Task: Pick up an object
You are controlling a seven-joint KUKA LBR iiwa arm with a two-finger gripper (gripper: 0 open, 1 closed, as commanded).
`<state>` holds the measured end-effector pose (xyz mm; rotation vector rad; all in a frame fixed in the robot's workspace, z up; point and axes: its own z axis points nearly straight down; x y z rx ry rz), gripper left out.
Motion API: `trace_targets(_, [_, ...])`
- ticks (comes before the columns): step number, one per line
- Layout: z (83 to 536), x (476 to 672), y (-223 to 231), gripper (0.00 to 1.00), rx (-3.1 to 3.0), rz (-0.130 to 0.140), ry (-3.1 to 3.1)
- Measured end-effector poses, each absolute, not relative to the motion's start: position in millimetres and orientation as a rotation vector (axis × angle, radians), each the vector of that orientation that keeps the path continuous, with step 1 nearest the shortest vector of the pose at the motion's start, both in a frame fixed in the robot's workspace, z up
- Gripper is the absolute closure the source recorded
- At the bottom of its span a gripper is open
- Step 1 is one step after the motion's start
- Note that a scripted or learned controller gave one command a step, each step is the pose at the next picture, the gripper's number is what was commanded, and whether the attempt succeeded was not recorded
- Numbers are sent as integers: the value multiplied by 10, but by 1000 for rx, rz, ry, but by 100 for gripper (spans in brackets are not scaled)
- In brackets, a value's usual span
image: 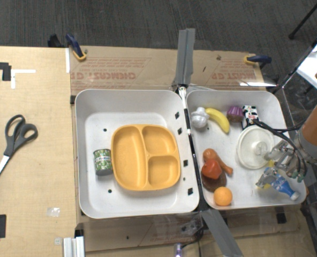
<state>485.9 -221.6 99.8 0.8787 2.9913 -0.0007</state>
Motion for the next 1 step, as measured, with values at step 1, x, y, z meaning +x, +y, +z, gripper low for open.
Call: trace_targets(1, [1032,4842,-2187,100,876,4,3004])
